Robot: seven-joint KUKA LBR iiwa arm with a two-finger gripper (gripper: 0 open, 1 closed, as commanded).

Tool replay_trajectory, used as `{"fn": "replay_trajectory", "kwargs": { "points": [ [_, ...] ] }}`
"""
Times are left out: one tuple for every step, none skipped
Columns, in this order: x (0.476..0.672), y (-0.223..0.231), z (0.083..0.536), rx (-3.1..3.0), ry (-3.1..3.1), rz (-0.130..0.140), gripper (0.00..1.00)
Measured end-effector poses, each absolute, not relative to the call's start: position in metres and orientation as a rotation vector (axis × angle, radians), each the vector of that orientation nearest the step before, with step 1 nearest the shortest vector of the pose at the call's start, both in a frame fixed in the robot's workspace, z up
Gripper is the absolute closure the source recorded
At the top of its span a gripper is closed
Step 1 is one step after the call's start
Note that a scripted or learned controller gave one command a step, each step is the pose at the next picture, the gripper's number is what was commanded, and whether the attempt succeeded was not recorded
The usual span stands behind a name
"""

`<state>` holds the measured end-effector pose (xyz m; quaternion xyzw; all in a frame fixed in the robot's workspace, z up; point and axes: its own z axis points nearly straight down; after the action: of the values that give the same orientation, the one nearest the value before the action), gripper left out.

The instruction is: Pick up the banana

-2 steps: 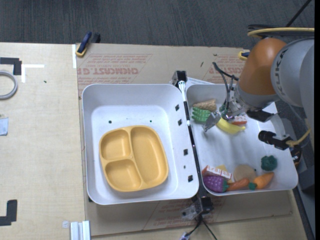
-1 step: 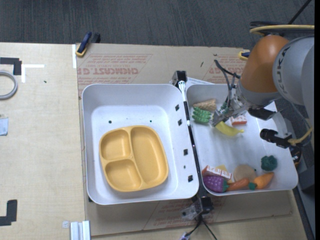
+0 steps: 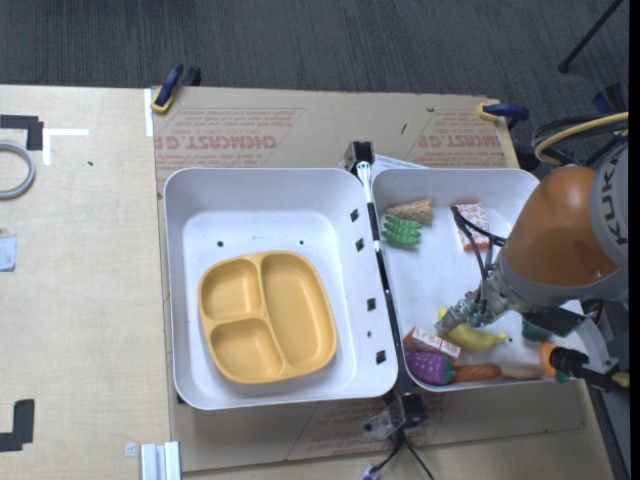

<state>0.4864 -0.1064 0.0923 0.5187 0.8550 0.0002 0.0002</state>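
Along the lower edge of the right bin (image 3: pixel 500 180), toward the bottom right of the frame, lie a purple bunch of toy grapes (image 3: pixel 429 366), an orange carrot-like piece (image 3: pixel 476 373) and a small red-and-white box (image 3: pixel 431 343). Just above them rests the banana (image 3: pixel 476 336), a short, curved yellow toy lying roughly crosswise with a darker tip at its right end. The gripper (image 3: pixel 467 314) of the grey-and-orange arm (image 3: pixel 560 243) hangs directly over the banana's upper left end, apparently touching it; whether the jaws are apart or together cannot be told from this angle, and the fruit is not seen between them. In the left bin (image 3: pixel 260 190), at the centre of the frame, sits a yellow three-compartment plate (image 3: pixel 267 315). Farther up the right bin lie a green ridged toy (image 3: pixel 402 230), a tan cone-shaped piece (image 3: pixel 411 209) and a red-and-white packet (image 3: pixel 472 215). Beyond both bins, brown cardboard (image 3: pixel 240 133) covers the bench (image 3: pixel 80 268) at the top of the frame.
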Motion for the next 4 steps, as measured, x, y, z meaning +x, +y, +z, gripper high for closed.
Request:
{"fn": "replay_trajectory", "kwargs": {
  "points": [
    [0.526,-0.048,0.193,1.020,2.969,0.001,1.00],
    [0.527,-0.048,0.193,1.020,2.968,0.001,0.00],
    [0.480,-0.059,0.192,0.632,3.075,0.001,0.00],
    [0.480,-0.105,0.093,0.566,3.082,0.000,0.00]
  ]
}}
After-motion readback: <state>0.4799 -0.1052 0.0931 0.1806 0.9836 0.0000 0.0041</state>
